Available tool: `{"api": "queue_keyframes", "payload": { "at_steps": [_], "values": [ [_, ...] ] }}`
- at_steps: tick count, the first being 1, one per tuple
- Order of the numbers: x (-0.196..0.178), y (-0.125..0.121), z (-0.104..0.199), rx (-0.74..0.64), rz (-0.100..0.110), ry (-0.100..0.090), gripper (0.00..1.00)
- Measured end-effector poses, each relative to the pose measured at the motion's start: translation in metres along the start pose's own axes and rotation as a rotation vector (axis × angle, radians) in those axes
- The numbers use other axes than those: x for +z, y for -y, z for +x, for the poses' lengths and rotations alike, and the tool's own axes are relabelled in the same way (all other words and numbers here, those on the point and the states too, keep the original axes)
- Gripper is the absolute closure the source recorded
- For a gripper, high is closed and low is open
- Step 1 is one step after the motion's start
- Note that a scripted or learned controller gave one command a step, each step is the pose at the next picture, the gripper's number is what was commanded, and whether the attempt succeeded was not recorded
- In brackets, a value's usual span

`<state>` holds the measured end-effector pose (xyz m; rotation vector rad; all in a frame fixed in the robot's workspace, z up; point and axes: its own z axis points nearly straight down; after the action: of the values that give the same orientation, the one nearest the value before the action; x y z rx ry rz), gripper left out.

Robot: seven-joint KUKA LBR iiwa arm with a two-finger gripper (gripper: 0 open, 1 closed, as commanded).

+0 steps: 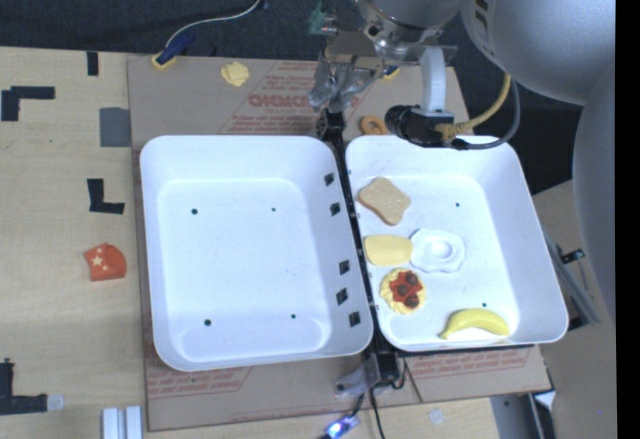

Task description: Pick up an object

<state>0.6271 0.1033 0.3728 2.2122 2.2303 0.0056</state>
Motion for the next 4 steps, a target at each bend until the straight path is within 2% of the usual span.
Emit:
{"api": "queue_keyframes", "payload": {
  "at_steps": [1,2,3,4],
  "values": [
    [-0.173,0.011,0.032,0.002,-0.014,-0.002,1.00],
    [-0.094,0.074,0.102,0.000,0.012,0.004,1.00],
    [-0.126,0.146,0.134,-0.001,0.003,0.000,1.00],
    [0.093,0.145,0.130,0.008,0.018,0.010,1.00]
  ]
}}
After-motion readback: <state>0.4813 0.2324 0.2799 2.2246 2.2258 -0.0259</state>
